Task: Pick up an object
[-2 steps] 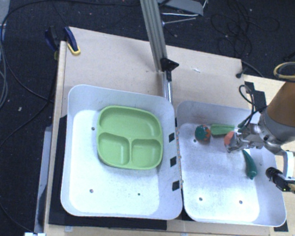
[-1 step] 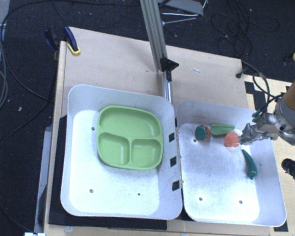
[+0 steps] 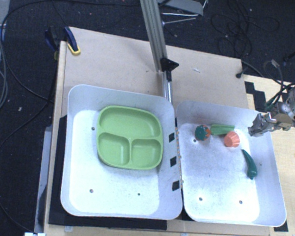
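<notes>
The claw [image 3: 258, 127] hangs with nothing in it, grip state unclear; a small orange-pink round toy [image 3: 232, 139] lies just beside it.

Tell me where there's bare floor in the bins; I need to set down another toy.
Right bin: bare in its near half, below the green pepper. It is crowded at the far end, around the orange toy and teal toy. Left bin: bare in front of the green plate.

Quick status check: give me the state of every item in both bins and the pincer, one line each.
Green divided plate: flat, upright, in left bin, nothing in it.
Teal round piece: resting in right bin.
Green long piece: lying flat.
Orange piece: resting beside it.
Dark green piece: lying alone.
Pincer: above right bin's edge, holding nothing visible.
</notes>
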### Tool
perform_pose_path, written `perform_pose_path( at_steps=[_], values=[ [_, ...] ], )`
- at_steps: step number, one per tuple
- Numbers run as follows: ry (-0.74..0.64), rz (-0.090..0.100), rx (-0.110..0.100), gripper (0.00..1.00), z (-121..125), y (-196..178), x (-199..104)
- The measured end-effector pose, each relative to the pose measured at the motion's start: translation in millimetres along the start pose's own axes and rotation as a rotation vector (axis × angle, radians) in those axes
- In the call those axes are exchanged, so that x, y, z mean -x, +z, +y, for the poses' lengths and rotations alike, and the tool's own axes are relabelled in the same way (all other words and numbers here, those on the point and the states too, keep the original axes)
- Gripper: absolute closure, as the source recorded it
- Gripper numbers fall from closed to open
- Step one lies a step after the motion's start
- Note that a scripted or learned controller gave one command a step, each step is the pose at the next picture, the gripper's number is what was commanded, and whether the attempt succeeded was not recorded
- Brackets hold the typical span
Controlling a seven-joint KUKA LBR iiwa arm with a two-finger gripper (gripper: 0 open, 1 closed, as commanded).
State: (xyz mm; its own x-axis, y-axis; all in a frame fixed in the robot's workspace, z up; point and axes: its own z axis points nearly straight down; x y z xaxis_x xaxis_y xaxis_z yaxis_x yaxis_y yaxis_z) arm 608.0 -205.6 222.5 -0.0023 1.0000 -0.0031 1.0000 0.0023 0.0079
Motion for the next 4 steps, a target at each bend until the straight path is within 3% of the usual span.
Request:
perform_pose_path(
  at_steps=[1,4],
  values=[
    [-0.006,0.006,-0.007,1.0,0,-1,-63],
    [-0.005,0.005,-0.007,1.0,-12,7,-212]
  ],
)
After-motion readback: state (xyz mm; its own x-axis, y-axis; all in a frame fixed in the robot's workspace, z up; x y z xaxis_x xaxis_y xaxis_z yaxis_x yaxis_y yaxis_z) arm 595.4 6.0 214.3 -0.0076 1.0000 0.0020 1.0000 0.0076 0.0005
